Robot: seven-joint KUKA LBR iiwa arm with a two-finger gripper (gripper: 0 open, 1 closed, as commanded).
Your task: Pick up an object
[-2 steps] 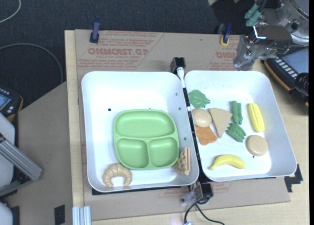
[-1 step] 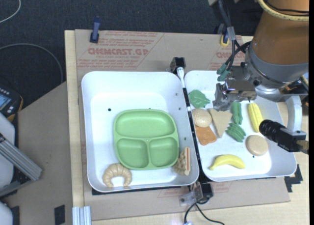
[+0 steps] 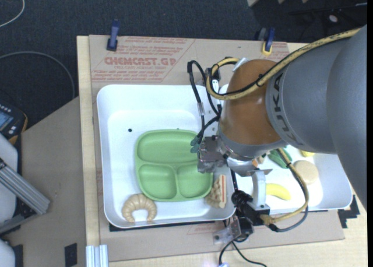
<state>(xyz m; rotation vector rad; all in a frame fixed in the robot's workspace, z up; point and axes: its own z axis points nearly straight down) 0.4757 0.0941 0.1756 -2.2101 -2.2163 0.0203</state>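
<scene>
At the near edge of the worktop (image 3: 145, 242), a bundle of black cable and a small connector (image 3: 242, 225) is seen hanging below the arm. Just beyond it, the left bin (image 3: 108, 143) is found to hold three things: one croissant (image 3: 140, 207) lying in its near left corner, one green divided tray (image 3: 172, 164) with three compartments lying flat near the middle, and one long sandwich-like piece (image 3: 220, 190) lying against the tray's near right corner. A small dark speck (image 3: 129, 131) is also seen on the bin floor, well apart from the tray. The right bin (image 3: 341, 193) is largely covered by the arm; in its visible part one yellow banana-like piece (image 3: 280, 191), one pale round piece (image 3: 305, 171) and one green item (image 3: 280, 156) are counted, near one another. The end effector (image 3: 211, 158) is placed low over the right edge of the green tray, at the divide between the two bins; whether it is open or closed cannot be told, and nothing can be seen gripped by it. Above it the orange band (image 3: 247, 105) and the grey arm (image 3: 323, 91) are seen. Farther back, brown printed cardboard (image 3: 140, 59) is held to the worktop by two blue clamps (image 3: 112, 34), one at each far corner.
</scene>
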